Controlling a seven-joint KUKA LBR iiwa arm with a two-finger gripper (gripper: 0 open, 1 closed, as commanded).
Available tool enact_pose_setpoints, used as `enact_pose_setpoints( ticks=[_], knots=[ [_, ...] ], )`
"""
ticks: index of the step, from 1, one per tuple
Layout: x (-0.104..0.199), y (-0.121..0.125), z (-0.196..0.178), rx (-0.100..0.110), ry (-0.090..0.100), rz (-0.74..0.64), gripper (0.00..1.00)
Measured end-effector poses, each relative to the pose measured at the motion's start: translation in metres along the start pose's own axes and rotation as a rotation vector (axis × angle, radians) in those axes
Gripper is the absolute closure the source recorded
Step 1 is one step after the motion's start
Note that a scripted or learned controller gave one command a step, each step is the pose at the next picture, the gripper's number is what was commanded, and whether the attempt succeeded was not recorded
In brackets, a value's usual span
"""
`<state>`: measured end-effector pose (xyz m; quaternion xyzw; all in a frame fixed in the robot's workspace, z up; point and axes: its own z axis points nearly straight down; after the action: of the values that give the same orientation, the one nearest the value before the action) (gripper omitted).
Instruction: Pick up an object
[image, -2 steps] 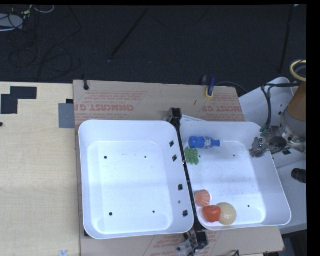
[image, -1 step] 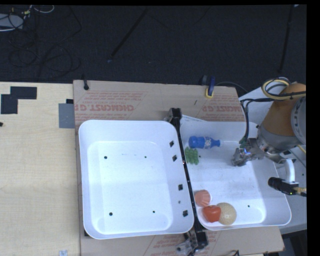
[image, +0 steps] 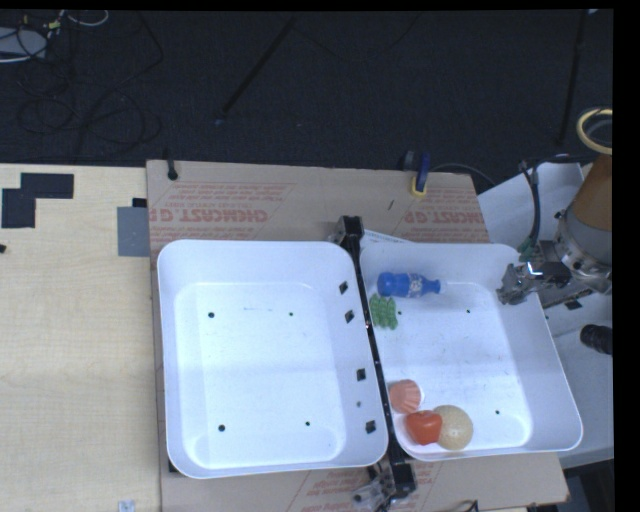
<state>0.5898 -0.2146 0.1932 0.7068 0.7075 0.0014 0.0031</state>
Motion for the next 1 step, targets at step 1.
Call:
enact_pose_setpoints(
  ticks=[1],
  knots=[
    [0.0014,-0.0274,-0.004,0.01,0.003,0.002,1.0]
  ],
)
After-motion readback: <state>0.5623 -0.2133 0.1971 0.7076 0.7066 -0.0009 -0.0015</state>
